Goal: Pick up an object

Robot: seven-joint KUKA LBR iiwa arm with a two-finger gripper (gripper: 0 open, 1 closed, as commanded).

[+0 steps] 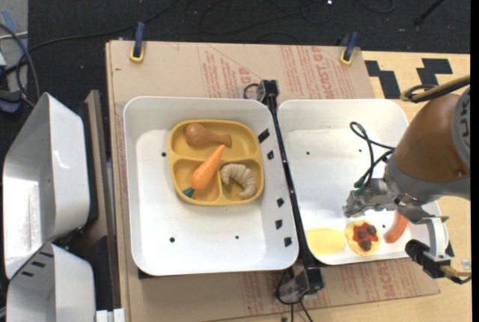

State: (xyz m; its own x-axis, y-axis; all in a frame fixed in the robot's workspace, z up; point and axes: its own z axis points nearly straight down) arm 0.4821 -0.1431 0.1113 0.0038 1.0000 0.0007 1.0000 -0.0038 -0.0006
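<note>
In the right bin (pixel 329 122), near its front edge, lie a flat yellow disc (pixel 325 241), a small tart with red berries (pixel 364 235) and an orange-red sausage (pixel 395 228). My gripper (pixel 364 202) hangs just behind and above the tart, with the grey wrist and orange band (pixel 438 144) to its right. The sausage lies partly under the wrist. In the left bin (pixel 146 186) a yellow divided plate (pixel 175 142) holds a brown drumstick (pixel 206 135), an orange carrot (pixel 208 168) and a pale shrimp (pixel 239 178).
A black cable (pixel 367 144) loops over the right bin's floor behind the gripper. A black divider strip (pixel 281 163) runs between the bins. White containers (pixel 41 178) stand off the bench to the left. Two yellow clamps (pixel 137 51) hold the board's back edge.
</note>
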